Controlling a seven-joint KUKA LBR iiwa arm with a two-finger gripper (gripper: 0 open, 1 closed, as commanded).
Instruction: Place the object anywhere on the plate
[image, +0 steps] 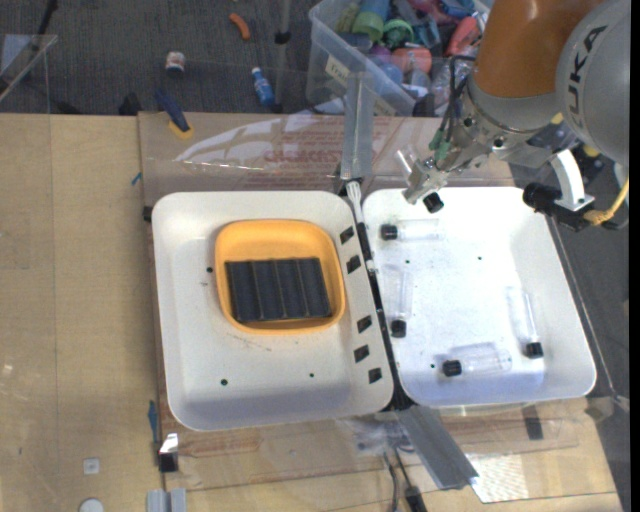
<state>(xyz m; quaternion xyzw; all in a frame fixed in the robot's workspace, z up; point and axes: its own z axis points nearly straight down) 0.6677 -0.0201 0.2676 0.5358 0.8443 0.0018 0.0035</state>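
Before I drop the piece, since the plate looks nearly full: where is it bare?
On the orange plate the dark ribbed block covers the middle. Bare: the strip along the plate's far rim. Roomier: the left bin's white floor around the plate.

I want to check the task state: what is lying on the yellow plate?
A dark ribbed rectangular object lies on the yellow plate, covering its middle; the plate's surface beneath it is hidden.

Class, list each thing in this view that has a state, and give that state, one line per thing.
Yellow plate: in the left bin, upright.
Dark ridged block: lying flat on the plate.
Clear tubes with black caps: lying in the right bin.
Gripper: above the right bin's far edge.
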